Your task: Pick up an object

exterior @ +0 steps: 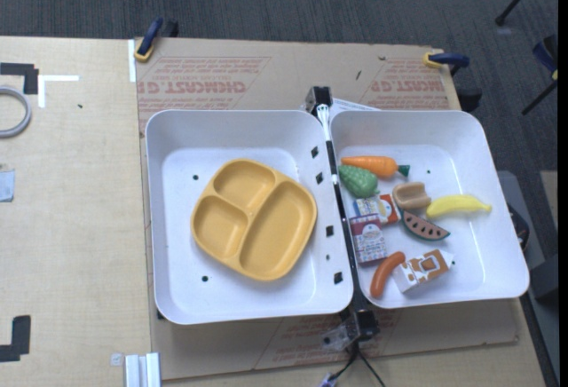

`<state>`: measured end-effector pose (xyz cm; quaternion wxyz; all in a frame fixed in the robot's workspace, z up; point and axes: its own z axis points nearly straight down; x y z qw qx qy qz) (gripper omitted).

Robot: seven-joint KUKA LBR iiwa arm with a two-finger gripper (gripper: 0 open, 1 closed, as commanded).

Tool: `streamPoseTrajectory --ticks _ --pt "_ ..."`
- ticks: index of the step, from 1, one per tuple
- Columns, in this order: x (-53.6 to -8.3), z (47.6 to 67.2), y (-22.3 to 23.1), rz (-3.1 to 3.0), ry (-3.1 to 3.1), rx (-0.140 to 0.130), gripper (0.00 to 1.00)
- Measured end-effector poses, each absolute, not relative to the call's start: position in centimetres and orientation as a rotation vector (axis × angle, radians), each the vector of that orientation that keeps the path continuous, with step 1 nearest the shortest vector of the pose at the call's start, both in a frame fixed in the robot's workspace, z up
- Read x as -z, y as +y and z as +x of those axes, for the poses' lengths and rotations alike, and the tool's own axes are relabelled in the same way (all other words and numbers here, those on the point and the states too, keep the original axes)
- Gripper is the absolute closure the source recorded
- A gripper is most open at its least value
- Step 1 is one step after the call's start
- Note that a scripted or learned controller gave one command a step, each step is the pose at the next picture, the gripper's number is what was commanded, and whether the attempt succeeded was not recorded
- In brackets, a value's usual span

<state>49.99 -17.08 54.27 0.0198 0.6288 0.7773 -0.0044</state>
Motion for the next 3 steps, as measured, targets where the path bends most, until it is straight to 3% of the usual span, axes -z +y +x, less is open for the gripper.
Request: streamPoseTrajectory --ticks 3 --pt "-57.0 50.4 -17.1 1.940 2.411 0.018 1.00"
